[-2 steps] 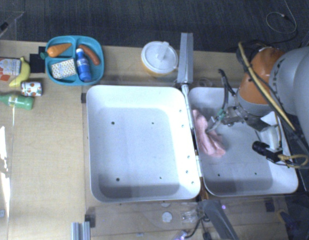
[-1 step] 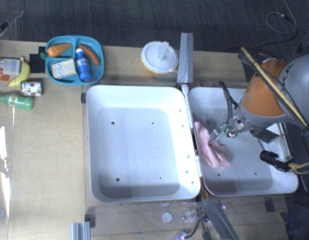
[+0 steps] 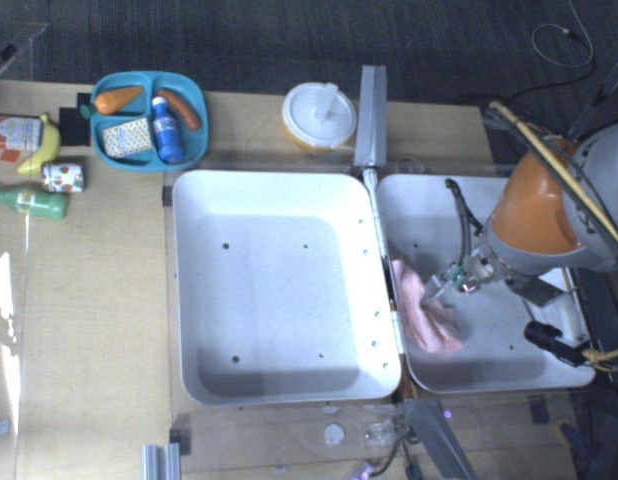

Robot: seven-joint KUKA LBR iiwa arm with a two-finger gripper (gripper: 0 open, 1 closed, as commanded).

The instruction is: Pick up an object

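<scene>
Two smooth white bins (image 3: 279,388) are lying side by side; a crumpled pink cloth (image 3: 424,313) is slumping against the right bin's left wall, the metal claw (image 3: 451,286) hovering at its edge, grip unreadable.

We have one fixed camera above the bench (image 3: 89,298), looking down at a slant on both white bins, left bin (image 3: 279,288) centre-frame and right bin (image 3: 489,353) beside it, with the arm (image 3: 549,208) entering from frame right.
</scene>
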